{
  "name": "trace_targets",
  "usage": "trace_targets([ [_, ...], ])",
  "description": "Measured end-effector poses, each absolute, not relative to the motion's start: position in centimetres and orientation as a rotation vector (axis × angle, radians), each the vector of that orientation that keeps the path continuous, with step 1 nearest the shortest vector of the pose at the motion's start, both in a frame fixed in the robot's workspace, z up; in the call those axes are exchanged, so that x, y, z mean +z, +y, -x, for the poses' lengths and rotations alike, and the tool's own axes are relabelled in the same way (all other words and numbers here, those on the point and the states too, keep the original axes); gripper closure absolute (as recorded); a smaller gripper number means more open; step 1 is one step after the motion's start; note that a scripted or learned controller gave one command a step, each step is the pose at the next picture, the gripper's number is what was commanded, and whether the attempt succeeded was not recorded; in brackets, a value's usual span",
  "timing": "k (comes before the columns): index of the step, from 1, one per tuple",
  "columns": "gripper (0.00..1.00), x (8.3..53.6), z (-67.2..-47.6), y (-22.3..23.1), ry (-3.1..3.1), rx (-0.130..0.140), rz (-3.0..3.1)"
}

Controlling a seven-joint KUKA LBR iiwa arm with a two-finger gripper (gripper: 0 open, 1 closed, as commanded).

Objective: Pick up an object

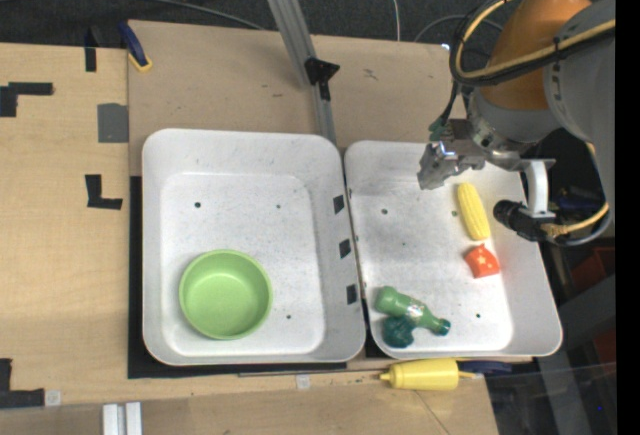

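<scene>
Gripper (437, 170) hangs over the right bin (400, 223), upper part; finger spacing cannot be told, nothing seen between them. Corn cob (472, 211) lies just at its 4 o'clock, long axis running 12 to 6, slightly tilted. Orange block (483, 262) sits just below the cob. Green bottle (410, 307) is at the bin's 6 o'clock, neck toward 4. Green bowl (226, 294) is in the left bin (240, 163).

Single fixed overhead camera — slanted down on both bins (250, 148)

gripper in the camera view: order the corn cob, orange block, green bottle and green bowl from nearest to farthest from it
From the gripper:
1. Corn cob, right bin, just beside it.
2. Orange block, right bin, below the cob.
3. Green bottle, right bin's front edge.
4. Green bowl, left bin.
</scene>
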State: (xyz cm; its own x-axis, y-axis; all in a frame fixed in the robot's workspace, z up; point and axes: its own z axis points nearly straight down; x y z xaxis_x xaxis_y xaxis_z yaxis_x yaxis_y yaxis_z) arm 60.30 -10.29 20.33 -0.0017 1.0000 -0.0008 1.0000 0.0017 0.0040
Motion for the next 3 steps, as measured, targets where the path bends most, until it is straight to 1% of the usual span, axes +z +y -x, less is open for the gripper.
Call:
trace_targets([
  [1,1.00,23.7,-60.4,-10.3,2.221,0.002,-2.219],
  [2,1.00,23.1,-60.0,-5.8,2.229,-0.002,-2.217],
  [3,1.00,23.1,-59.8,0.6,2.232,0.000,-2.214],
])
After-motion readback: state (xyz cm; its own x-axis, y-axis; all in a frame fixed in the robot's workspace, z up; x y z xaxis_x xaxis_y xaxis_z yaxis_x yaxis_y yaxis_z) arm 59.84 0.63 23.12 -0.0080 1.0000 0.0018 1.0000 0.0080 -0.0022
